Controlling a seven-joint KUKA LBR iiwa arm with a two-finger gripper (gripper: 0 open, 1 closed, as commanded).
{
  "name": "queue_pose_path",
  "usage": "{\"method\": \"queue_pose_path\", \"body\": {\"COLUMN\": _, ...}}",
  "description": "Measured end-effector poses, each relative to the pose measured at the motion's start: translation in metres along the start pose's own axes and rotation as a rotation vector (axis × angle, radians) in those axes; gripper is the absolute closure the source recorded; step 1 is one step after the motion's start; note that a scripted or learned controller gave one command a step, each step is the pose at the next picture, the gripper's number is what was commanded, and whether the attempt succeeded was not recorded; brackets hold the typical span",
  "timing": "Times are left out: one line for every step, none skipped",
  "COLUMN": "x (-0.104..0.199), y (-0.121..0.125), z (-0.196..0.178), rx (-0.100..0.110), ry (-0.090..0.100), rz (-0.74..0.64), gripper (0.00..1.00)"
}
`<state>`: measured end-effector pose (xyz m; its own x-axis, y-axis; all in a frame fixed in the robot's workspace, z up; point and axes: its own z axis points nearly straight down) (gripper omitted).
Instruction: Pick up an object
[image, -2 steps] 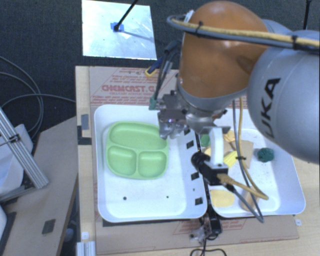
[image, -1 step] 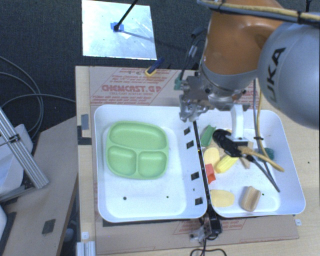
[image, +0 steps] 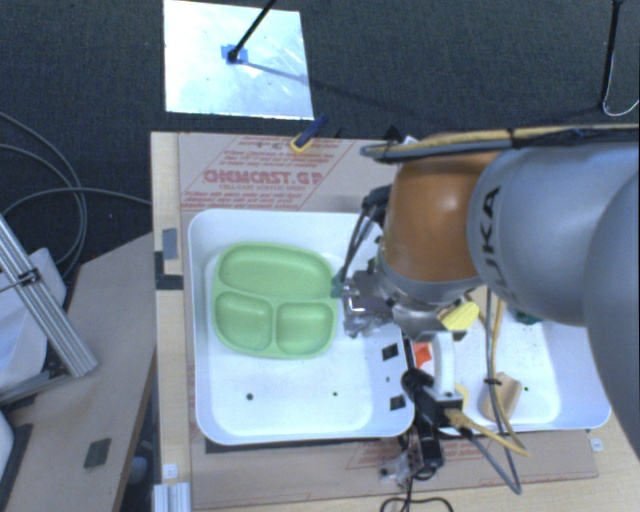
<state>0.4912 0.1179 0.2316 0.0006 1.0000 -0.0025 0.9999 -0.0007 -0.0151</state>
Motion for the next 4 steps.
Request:
{"method": "queue_pose_path", "body": {"x": 0.078, "y": 0.023, "z": -0.102, "rx": -0.027, "ry": 0.009, "rz": -0.012, "gripper": 1.0}}
{"method": "queue_pose_path", "body": {"x": 0.118, "y": 0.053, "z": -0.208, "rx": -0.029, "ry": 0.009, "rz": -0.008, "gripper": 1.0}}
{"method": "queue_pose_path", "body": {"x": 0.081, "y": 0.099, "z": -0.164, "rx": -0.016, "ry": 0.002, "rz": 0.002, "gripper": 1.0}}
{"method": "queue_pose_path", "body": {"x": 0.118, "y": 0.147, "z": -0.097, "rx": -0.014, "ry": 0.002, "rz": -0.006, "gripper": 1.0}}
